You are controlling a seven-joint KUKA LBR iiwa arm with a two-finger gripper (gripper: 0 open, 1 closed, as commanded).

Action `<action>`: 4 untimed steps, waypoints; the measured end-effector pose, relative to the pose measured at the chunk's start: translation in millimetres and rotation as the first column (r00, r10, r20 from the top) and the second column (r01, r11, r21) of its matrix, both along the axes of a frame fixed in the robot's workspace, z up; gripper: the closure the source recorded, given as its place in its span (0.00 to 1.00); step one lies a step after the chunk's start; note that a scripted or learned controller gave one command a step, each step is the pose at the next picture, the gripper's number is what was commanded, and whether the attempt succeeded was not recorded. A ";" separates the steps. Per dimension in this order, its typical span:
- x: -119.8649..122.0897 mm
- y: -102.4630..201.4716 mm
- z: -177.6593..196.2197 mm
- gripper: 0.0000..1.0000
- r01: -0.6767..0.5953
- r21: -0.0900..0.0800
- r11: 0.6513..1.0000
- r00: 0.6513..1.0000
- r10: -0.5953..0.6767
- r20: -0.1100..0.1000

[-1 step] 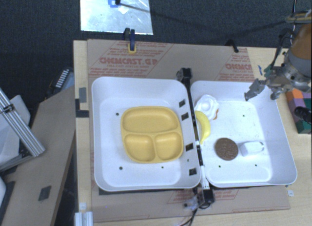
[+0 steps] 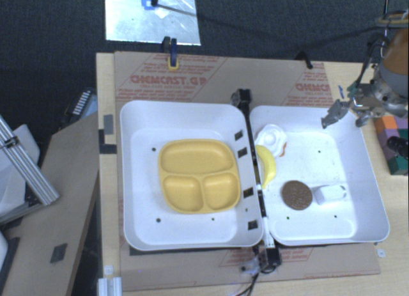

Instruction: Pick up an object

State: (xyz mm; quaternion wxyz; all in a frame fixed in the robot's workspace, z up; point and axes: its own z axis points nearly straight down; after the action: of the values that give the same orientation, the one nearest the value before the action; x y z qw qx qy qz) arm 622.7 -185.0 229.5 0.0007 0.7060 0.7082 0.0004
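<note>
The right bin [image 2: 358, 160] holds several small things. A white fried-egg toy [image 2: 270, 139] lies at its upper left, and a yellow banana [image 2: 267, 164] lies just below it along the divider. A round brown cookie [image 2: 297, 195] sits low in the middle, with a small white cup-like piece [image 2: 329, 192] to its right. My gripper [image 2: 347, 117] hangs above the bin's upper right corner, away from all of them. Its fingers stand spread, open, with nothing between them.
The left bin [image 2: 137, 135] holds a yellow three-part plate [image 2: 195, 174]. Black clips [image 2: 243, 153] run along the seam between the bins. Coloured blocks [image 2: 393, 140] lie on the bench at the right edge. A grey metal sheet [image 2: 152, 6] lies on the floor beyond the bench.
</note>
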 end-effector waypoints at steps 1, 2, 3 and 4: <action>3.6 7.2 -44.2 0.00 -0.003 0.000 1.000 1.000 0.003 -0.001; 5.1 12.9 -86.6 0.00 -0.003 0.000 1.000 1.000 0.003 -0.001; 5.7 13.3 -137.7 0.00 -0.002 0.000 1.000 1.000 0.002 -0.001; 6.9 12.9 -124.6 1.00 -0.003 -0.001 1.000 1.000 0.003 0.003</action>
State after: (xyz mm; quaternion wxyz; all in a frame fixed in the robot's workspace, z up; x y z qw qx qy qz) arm 629.6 -172.1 104.9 0.0022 0.7049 0.7093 0.0011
